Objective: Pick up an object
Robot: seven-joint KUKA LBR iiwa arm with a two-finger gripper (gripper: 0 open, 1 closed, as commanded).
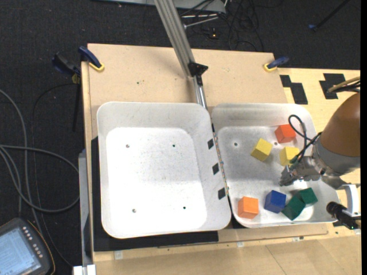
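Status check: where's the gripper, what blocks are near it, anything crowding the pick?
Gripper low in right bin, beside yellow block. Grasp unconfirmed. Green blocks and blue block crowd close below.

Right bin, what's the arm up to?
The arm's pincer is low in the right bin, among loose blocks: two yellow, two orange, one blue block and two green. It sits beside the nearer yellow block. No block is visibly between its tips, so nothing counts as picked yet.
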